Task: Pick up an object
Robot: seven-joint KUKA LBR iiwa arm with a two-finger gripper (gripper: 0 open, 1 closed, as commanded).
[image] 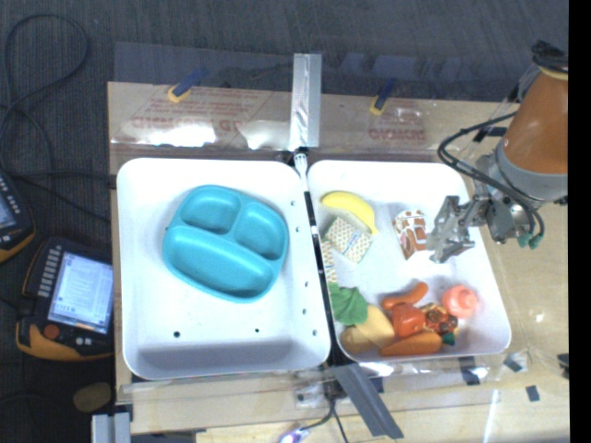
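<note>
Camera view: the worktop (231, 109) carries two shallow white bins side by side. The left bin (138, 275) holds a turquoise divided plate (226, 240) with three compartments, lying a little aslant near the bin's middle. The right bin (480, 284) holds the loose items. A yellow banana (349, 209) lies near the far left corner, touching a small diamond-patterned packet (347, 239) just below it. To their right sits a red-and-white packet (410, 231); its printing is too small to read. Along the near edge lies a crowded heap: a green leafy piece (348, 304), a yellowish piece (367, 330) beside it, several orange and red vegetable shapes (411, 321) touching one another, and a pink round object (461, 300) at the right end of the heap.

The arm, with its orange band (543, 123), reaches in from the right. The tool (450, 238) hangs over the right bin's right side, just right of the red-and-white packet and above the pink round object. Nothing shows between its fingers; whether they are spread or closed I cannot tell.

On the far strip of the worktop, reddish lettering is visible under clear sheeting, but it is illegible. A handheld pendant (69, 293) with a lit screen lies left of the worktop; its screen text is unreadable.
</note>
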